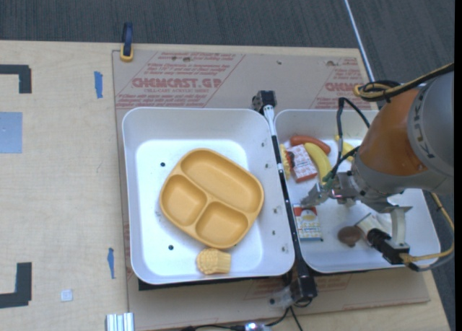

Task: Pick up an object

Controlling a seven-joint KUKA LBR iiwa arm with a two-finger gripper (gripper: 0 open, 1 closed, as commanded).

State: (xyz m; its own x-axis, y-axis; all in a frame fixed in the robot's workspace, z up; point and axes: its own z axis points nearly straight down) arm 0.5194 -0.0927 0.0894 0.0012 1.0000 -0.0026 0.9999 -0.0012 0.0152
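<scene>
The right bin (426, 239) holds several small objects. A yellow banana (317, 156) lies beside a red sausage-shaped piece (309, 140) and a red-and-white packet (299, 164) near the bin's far left corner. A small printed box (309, 225) lies by the left wall, and a brown lump (351, 235) sits near the front. My gripper (323, 194) hangs low over the bin's left middle, just below the banana and above the small box. I see nothing held in it. The arm's orange band covers the middle of the bin.
The left bin (137, 178) carries a yellow three-part plate (211, 197) and a pale yellow corn piece (214, 261) at its front. A divider wall with a black clamp (265, 99) separates the bins. Cables run along the right bin's front edge.
</scene>
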